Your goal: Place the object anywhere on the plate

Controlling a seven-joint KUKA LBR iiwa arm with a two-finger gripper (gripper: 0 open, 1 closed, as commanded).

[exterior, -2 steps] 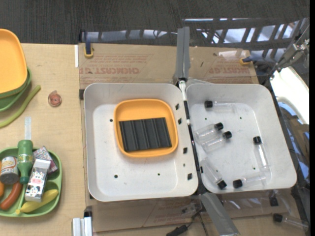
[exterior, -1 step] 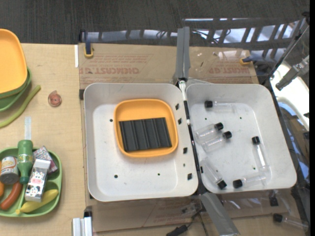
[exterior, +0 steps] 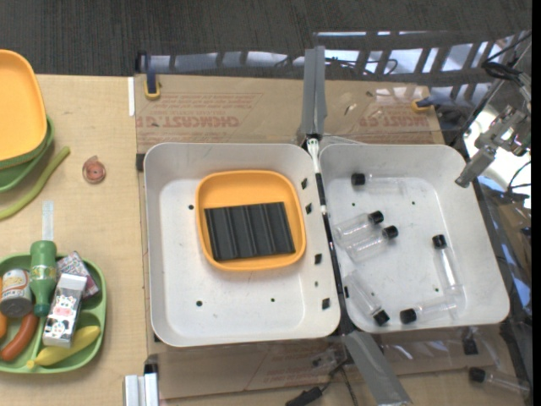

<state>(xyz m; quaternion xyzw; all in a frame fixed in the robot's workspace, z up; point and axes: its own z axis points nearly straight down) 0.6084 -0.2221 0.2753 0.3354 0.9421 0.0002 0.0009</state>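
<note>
Vials (exterior: 365, 224) lay scattered in the right bin (exterior: 473, 307), clear tubes with black caps, some hard to make out against the white floor. One of them was presumably the object to move; which one could not be told. The plate (exterior: 211, 191), orange with rounded corners, sat in the left bin (exterior: 169, 311) and carried a dark ribbed slab (exterior: 250, 232) across its middle.

The hand (exterior: 475, 166) hung at the far right edge of the right bin, above the rim and well apart from every vial (its state could not be told from this angle). Nothing was seen between it and the bin floor.

By my reading, the task was at its start: the pick had not yet been made. The next move called for reaching down over a single vial, most likely one lying apart from its neighbours, and closing across the tube's narrow width. Smooth round glass or plastic would probably roll or slip, so a centred grip mattered. After that, a carry leftward over the divider to the plate.
</note>
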